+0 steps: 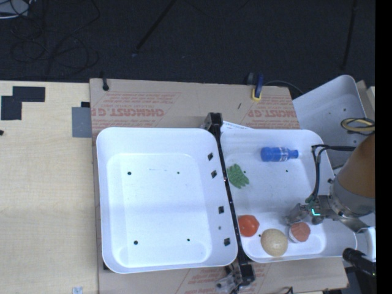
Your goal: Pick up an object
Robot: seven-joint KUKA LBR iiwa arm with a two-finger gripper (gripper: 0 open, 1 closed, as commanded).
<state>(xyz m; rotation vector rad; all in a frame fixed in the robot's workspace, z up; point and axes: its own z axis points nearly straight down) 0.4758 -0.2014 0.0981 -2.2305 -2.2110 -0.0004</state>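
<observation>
Nearest the camera, along the lower wall of the right bin [288, 257], three small things lie in a row: a red-orange round piece [248, 225] close to the divider between the bins, a pale cream egg-shaped ball [274, 242] just right of it and a little lower, and a pinkish-red round piece with a whitish rim [299, 232] just beside the ball on its right. The claw [302, 215] sits low in that bin, directly above the pinkish piece and very close to it; a small green light glows on its body, and its fingers are too small and dark to read, so whether they are apart or together cannot be told, and nothing can be seen clamped between them. The grey arm with its orange band [361, 167] comes in from the right edge over the bin's right wall, with black cables looping beside it. Farther up the bin floor, a green leafy piece [237, 176] lies near the divider, well apart from the three round things. Farther still, a blue bottle with a white cap [278, 154] lies on its side near the upper wall, cap pointing right. The left bin [122, 146] stands touching the right one along a black clipped seam. Both rest on brown cardboard [153, 106] printed with red lettering, spread over the light wooden desk [43, 195]. Beyond the desk the floor is dark, with loose cables.
</observation>
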